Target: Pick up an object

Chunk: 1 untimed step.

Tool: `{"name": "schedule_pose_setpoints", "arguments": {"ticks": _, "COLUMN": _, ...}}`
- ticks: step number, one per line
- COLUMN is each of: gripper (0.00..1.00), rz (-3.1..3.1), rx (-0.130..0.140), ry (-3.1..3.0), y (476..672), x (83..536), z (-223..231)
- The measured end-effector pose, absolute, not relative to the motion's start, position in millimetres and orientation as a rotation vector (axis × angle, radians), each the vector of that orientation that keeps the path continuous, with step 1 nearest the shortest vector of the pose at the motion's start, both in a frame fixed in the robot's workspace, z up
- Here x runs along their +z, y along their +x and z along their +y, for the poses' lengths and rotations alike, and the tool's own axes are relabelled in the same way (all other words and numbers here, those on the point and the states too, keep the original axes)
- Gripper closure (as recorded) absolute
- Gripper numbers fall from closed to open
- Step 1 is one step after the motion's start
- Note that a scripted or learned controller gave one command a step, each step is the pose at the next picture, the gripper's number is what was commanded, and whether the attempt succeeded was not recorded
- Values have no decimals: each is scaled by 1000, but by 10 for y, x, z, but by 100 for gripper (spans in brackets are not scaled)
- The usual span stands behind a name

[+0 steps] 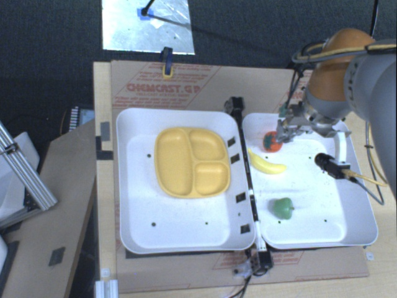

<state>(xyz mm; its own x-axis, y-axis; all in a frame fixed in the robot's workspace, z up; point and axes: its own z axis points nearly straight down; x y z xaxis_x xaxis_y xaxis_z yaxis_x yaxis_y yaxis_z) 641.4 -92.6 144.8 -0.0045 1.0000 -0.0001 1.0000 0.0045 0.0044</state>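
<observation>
Two shallow white bins sit side by side on a cardboard-covered bench (186, 79) against dark flooring. The left bin (130, 222) holds a yellow divided plate (191, 161). The right bin (356, 225) holds a banana (267, 164), a green pepper (283, 207) and a red tomato (271, 141). The arm (347, 79) reaches in from the right, wrist bent downward. Gripper (284, 133) is low in the bin's far left corner, touching or just above the tomato; whether it is clenched cannot be told.

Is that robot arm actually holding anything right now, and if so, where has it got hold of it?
It cannot be told. The tool is down at the small red toy in the right bin, touching or nearly so, but the view doesn't show a grip on it.
</observation>
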Motion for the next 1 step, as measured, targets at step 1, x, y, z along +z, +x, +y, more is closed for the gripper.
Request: {"name": "schedule_pose_setpoints", "arguments": {"ticks": 1, "gripper": 100, "rz": 2223, "rx": 6, "ry": 2212, "y": 6517, "x": 2031, "z": -961}}
